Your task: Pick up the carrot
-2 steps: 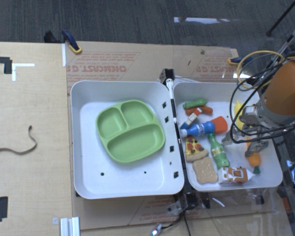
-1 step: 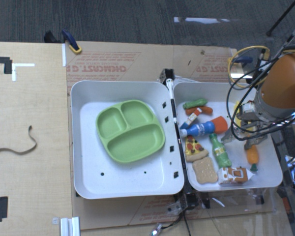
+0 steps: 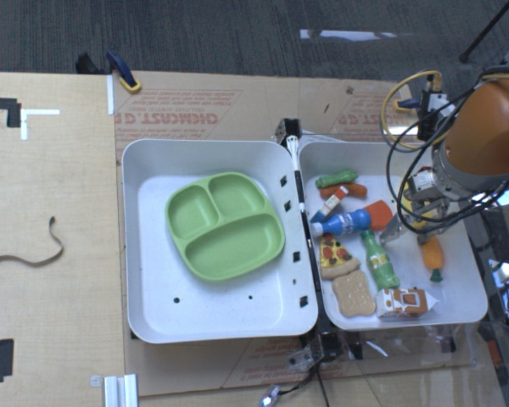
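along the near edge of the right bin [image 3: 471, 308] sits a small toy carton [image 3: 405, 303] with orange on it, and beside it toward the bins' shared wall a slice of bread [image 3: 353, 294]. just behind the bread lies a pizza slice [image 3: 335, 256], and a green bottle [image 3: 379, 262] lies slanted next to it, pointing from the middle of the bin toward the near edge. the carrot [image 3: 432, 255] rests on the bin floor near the right wall, orange body with its green tip toward the near side, apart from the bottle and the carton. the gripper [image 3: 395, 230] hangs just beside it, low over the middle of the bin, between the carrot and a red block [image 3: 379, 213]; nothing shows between its fingers, and whether they are spread or closed i cannot tell from here. a blue and white bottle [image 3: 344, 223] lies touching the red block, stretching toward the shared wall. farther back, near the far edge, are a small sausage-like piece [image 3: 333, 192] and a green pod [image 3: 336, 178]. the arm [image 3: 483, 130] with its orange band looms over the bin's far right corner, cables looped around it. in the left bin [image 3: 140, 253] a green divided plate [image 3: 226, 225] lies in the middle.
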Robot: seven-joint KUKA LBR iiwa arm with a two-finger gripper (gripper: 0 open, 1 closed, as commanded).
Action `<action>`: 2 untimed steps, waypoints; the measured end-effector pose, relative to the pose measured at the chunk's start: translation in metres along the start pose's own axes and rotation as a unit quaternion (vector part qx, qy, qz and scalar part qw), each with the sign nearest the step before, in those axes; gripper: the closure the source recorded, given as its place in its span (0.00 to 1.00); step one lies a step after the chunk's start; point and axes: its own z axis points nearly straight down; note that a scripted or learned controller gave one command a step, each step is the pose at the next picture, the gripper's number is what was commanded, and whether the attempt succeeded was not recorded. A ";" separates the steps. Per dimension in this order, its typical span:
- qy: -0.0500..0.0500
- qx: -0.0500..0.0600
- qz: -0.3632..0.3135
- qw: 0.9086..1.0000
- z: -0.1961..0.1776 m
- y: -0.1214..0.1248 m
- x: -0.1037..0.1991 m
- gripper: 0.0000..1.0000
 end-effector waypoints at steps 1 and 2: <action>0.001 0.009 -0.040 0.999 -0.003 0.025 -0.002 0.00; 0.016 0.002 -0.113 0.993 -0.029 0.008 0.009 0.00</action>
